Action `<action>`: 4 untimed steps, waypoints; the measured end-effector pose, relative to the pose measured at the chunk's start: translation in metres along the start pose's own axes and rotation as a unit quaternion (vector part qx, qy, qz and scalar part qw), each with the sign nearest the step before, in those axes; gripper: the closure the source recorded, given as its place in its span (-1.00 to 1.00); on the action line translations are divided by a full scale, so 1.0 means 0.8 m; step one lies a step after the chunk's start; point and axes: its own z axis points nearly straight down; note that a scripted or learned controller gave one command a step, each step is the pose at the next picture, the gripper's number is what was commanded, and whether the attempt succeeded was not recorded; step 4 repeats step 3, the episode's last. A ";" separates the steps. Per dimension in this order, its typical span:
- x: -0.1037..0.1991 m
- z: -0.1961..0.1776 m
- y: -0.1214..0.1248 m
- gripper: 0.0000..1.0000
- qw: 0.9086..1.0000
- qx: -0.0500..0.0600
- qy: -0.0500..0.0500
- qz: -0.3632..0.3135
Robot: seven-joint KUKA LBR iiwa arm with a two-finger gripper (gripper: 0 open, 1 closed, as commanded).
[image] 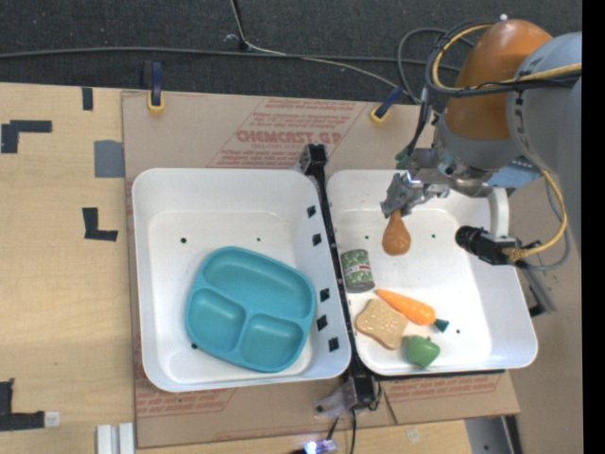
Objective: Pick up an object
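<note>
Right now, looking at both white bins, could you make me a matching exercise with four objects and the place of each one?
Objects:
1. teal divided plastic tray
2. orange toy carrot
3. brown pear-shaped toy
4. small green-labelled can

Places:
A. just under the pincer
B. left bin
C. by the divider, right bin
D. between toast slice and can

Pairs: 1-B, 2-D, 3-A, 4-C

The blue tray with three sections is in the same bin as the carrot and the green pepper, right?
Not quite. The camera view shows the blue tray lying alone in the left bin. The carrot and the green pepper are in the right bin, next to it.
</note>
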 end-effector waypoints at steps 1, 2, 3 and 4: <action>0.071 0.009 0.006 1.00 1.000 0.001 0.000 0.000; 0.142 0.019 0.006 1.00 1.000 0.001 0.000 0.000; 0.214 -0.001 0.003 1.00 1.000 0.000 0.000 -0.001; 0.214 -0.001 0.003 1.00 1.000 0.000 0.000 -0.001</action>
